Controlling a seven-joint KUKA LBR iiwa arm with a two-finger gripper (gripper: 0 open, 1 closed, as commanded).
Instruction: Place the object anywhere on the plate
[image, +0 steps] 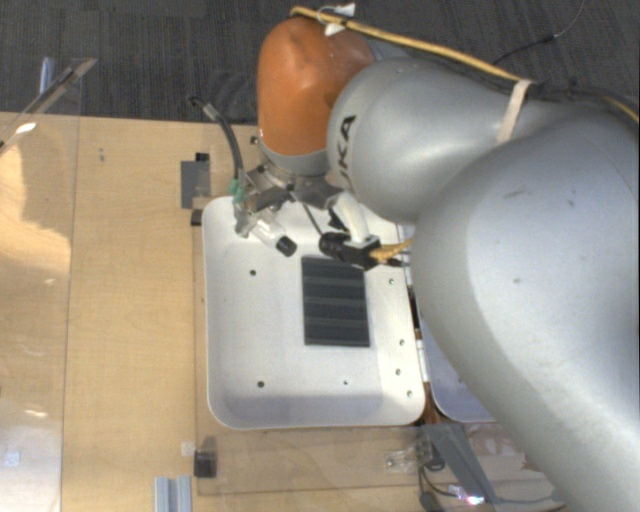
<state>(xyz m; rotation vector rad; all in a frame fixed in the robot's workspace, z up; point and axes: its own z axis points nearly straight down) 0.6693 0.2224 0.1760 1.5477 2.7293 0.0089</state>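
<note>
We see the fingers (284, 244) low over the far corner of the left bin (250, 340), just under the orange band (295, 90) of the wrist. Their two tips stand apart, one pale and one dark, with bare white bin floor between them. They are clamped on nothing.

The one loose thing we can make out is a dark ribbed slab (336, 300), flat on the floor of the same bin, and we take it for the object of the task. From the fingers it lies toward the near edge of the bin and a little toward the arm's side. It is close by but clear of both tips. Its long axis runs from the far edge of the bin to the near one, and its ribs cross that axis.

We judge the pick is not yet made. The coming move calls for a short shift over the slab's middle, with the tips set across its narrow width.

The grey arm (500, 230) covers most of the right bin (455, 400), so we cannot tell where the plate lies. The wooden desk (130, 300) carries both bins.
</note>
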